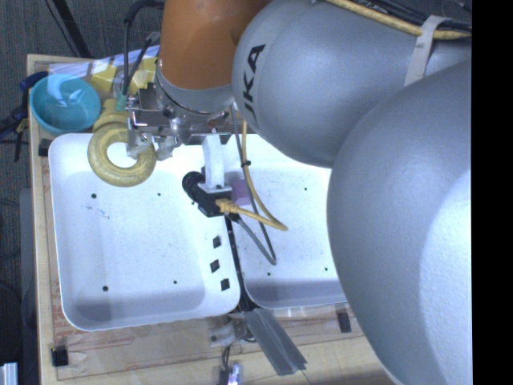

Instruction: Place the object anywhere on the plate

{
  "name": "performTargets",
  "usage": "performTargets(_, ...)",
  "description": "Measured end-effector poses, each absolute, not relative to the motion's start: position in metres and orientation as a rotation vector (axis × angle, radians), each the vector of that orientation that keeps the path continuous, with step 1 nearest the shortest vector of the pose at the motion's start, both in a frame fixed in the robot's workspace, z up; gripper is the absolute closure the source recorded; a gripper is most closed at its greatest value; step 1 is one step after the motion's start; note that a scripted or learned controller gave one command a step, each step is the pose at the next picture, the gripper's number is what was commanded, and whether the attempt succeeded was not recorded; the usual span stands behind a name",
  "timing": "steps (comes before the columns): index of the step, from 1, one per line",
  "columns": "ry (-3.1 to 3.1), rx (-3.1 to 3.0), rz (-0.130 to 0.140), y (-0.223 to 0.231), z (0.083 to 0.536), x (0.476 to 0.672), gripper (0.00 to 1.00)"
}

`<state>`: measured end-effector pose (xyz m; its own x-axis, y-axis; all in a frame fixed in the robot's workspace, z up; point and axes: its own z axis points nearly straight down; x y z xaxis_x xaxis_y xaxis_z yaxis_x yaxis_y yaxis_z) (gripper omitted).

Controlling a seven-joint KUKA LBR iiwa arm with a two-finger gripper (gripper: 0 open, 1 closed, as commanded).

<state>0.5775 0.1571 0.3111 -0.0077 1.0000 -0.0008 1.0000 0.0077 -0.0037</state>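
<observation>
**Camera view: claw beside the yellow ring at the left bin's far corner**

At far left a blue dish [64, 103] sits on the tabletop [38, 215], just beyond the left bin [128, 255]. A yellow ring [120, 160] lies flat in that bin's far left corner, near the dish but apart from it. The claw [151, 141] hangs at the ring's right edge; whether it is wide or narrow cannot be told. Further right, a small purple piece [240, 189] shows at the right bin's [296, 239] near-left edge. The grey arm [337, 79] covers most of that bin.
</observation>
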Motion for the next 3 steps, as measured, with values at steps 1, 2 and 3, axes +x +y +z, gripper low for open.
performTargets(1, -2.241, -2.201, 0.001, 0.134, 0.411, 0.636, 1.0)
performTargets(2, -2.208, -2.236, -0.002, 0.141, 0.443, 0.552, 1.0)
performTargets(3, -2.138, -2.3, 0.007, 0.198, 0.388, 0.542, 1.0)
